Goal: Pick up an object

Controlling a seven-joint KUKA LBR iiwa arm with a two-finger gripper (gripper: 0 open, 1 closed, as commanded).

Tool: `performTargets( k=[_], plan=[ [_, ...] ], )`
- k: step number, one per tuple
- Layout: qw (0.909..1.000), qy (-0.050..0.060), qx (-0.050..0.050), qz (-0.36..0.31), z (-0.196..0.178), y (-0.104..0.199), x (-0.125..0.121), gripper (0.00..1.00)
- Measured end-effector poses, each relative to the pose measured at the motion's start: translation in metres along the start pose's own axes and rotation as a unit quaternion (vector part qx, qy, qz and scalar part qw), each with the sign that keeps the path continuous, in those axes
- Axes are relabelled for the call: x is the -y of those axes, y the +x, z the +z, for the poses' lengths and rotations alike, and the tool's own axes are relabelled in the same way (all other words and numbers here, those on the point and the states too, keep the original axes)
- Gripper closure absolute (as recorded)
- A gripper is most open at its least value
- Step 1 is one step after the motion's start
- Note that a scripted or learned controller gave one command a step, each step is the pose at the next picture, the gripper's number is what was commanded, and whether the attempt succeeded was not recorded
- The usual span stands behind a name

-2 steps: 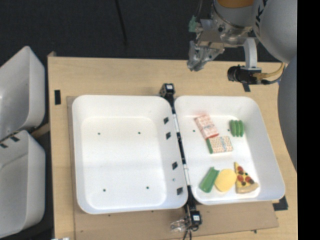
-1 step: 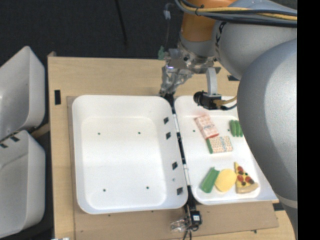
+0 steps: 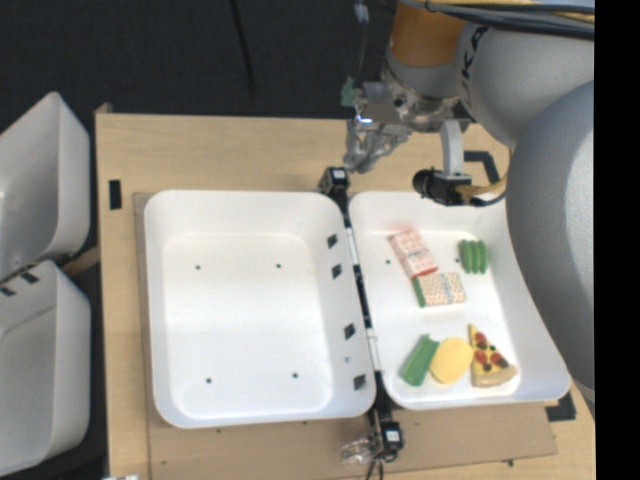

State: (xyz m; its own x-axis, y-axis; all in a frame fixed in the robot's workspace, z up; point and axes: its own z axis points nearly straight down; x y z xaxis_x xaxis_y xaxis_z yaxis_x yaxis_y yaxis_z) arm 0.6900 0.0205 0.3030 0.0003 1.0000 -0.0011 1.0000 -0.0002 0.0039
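- Six small toy foods lie in the right bin [image 3: 520, 268], all below the claw [image 3: 372, 148], which hangs above the bins' far edge near the divider [image 3: 352, 268].
- Whether the claw is apart or together I cannot tell.
- Nearest beneath it: a pink wafer [image 3: 412, 252] and a checked cracker [image 3: 440, 289]; both look flat, light and stiff, best pinched across their short sides.
- Off to one side, a small green pepper [image 3: 473, 256] sits near the bin wall; probably smooth and slippery.
- Farthest from the claw, touching in a row: a green pod [image 3: 420, 359], a yellow disc [image 3: 451, 361] and a pizza slice [image 3: 490, 359]; crowding likely hampers a clean grip.
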Motion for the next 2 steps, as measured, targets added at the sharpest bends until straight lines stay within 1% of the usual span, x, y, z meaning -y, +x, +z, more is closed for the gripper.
performTargets(
  k=[1, 2],
  plan=[
    [1.0000, 0.000, 0.000, 0.000, -0.018, -0.015, 0.000, 1.00],
    [1.0000, 0.000, 0.000, 0.000, -0.044, -0.025, 0.000, 1.00]
  ],
)
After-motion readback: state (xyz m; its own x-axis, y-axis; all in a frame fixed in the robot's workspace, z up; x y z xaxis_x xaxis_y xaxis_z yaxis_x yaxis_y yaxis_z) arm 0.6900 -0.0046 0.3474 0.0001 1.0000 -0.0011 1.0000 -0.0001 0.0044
